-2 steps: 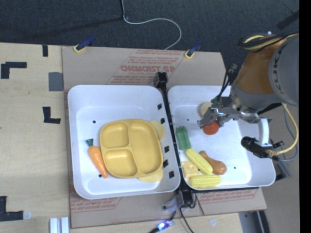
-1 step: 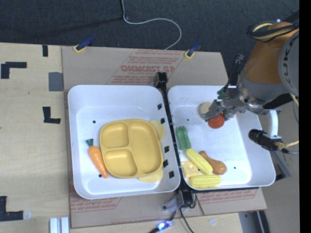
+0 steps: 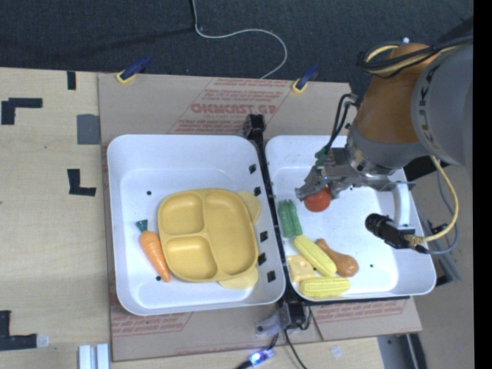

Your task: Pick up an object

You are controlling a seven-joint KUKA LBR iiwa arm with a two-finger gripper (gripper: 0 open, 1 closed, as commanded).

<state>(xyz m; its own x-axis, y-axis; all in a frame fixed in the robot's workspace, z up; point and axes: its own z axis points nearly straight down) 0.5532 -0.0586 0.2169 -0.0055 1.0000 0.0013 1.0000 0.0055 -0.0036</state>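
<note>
A red tomato (image 3: 318,201) is seen in the right bin (image 3: 400,283), approx. at 6 o'clock of the gripper (image 3: 321,184), touching it; fingers' state can't be told. No long axis.

Jaws (image 3: 317,188) apparently touching red tomato (image 3: 318,201).

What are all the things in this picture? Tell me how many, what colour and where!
bins: 2, white, side by side on the bench
divided plate: 1, yellow, left bin
carrot: 1, orange, left bin, beside the plate
tomato: 1, red, right bin, just under the hand
green vegetable: 1, green, right bin, near the divider
corn cobs: 2, yellow, right bin, front
drumstick: 1, brown, right bin, front
clips: 2, blue and yellow, cardboard's back edge
arm: 1, grey and orange, right side
hand: 1, dark, over the right bin
</note>
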